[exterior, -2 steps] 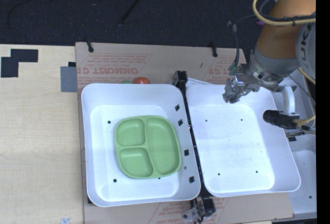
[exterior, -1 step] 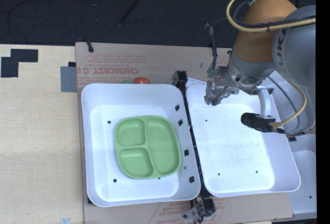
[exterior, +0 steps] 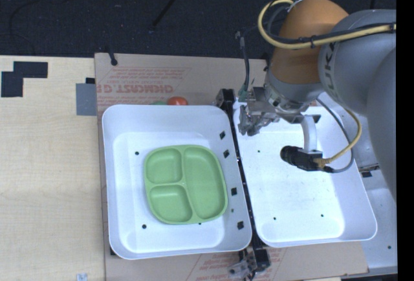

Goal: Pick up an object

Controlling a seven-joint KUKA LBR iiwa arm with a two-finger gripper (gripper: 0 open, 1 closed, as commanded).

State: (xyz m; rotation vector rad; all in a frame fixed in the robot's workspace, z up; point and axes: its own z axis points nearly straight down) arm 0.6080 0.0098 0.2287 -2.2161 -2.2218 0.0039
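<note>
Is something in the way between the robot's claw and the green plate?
Yes. The gripper hangs over the right bin, near its upper left corner. The green plate lies in the left bin. Between them stand the two bins' raised rims, side by side. Nothing else blocks the way.

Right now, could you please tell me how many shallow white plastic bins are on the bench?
2: the left white bin holds a green sectioned plate; the right white bin lies beside it, under the gripper.
</note>
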